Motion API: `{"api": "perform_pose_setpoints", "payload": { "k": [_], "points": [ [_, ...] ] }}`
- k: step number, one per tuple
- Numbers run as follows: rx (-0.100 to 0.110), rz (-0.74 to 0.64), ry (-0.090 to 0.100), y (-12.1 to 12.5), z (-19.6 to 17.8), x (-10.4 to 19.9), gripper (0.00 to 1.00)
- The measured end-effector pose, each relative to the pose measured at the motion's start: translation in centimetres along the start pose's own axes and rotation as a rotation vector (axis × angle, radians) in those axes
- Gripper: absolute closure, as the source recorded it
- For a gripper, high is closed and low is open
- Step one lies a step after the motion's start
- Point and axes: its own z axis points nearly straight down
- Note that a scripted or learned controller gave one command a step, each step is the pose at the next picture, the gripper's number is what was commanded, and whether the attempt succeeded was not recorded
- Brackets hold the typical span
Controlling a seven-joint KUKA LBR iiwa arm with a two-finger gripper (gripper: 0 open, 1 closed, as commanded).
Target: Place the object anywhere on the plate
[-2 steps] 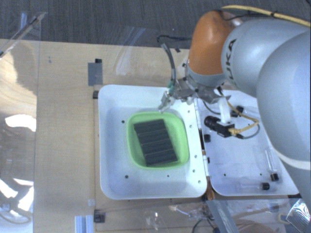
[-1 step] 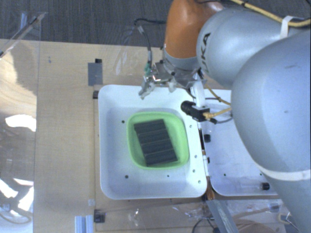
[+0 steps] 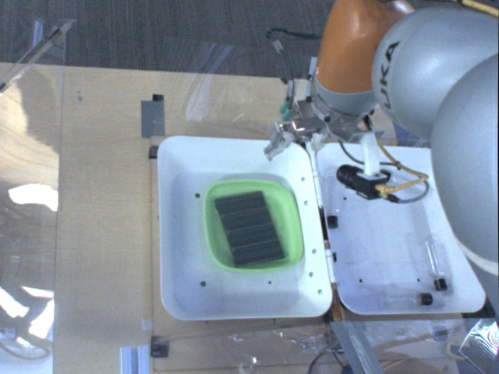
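- Surface: light wood, carries two shallow white bins side by side.
- Left bin: holds a green plate, squarish w/ rounded corners, sitting approx. centre of bin floor.
- Object: dark grey ribbed block, lies flat on the plate, long axis at a slight diagonal, inside the plate's rim on all sides.
- Right bin: contains a clear tube w/ dark cap near the right wall, another small clear piece along the near edge, a small dark bit by the left wall.
- Arm: grey w/ orange band, enters from right, wrist above the far end of the divide between bins.
- Pincer: over far right corner of left bin, well apart from the object; nothing seen between its fingers; released or clenched – cannot tell.
- Black cylindrical fitting w/ yellow cable hangs below wrist over right bin.
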Motion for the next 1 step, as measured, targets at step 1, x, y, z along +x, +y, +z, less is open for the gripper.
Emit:
{"api": "perform_pose_setpoints", "payload": {
  "k": [1],
  "points": [
    [0.0,-0.009,0.001,0.25,-0.4,5.87,0.0]
  ]
}}
